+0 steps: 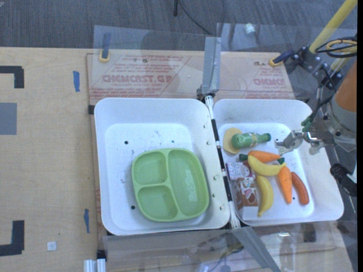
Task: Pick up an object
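The arm is reaching in from the right edge of the frame, much of it cut off there, and its pincer is hanging over the upper right part of the right bin; how far apart its tips are standing is too small and blurred to tell, and nothing is showing between them. Just left of it a green bottle is lying on its side, partly covering a pale yellow disc. Below them, in the centre of that bin, two bananas are lying touching each other, with an orange carrot partly tucked behind the upper one. Another carrot and a reddish sausage are lying side by side to the right. A small printed packet is resting against the bin's left wall, its label unreadable. In the left bin, a green divided plate is sitting towards the lower right on the worktop.
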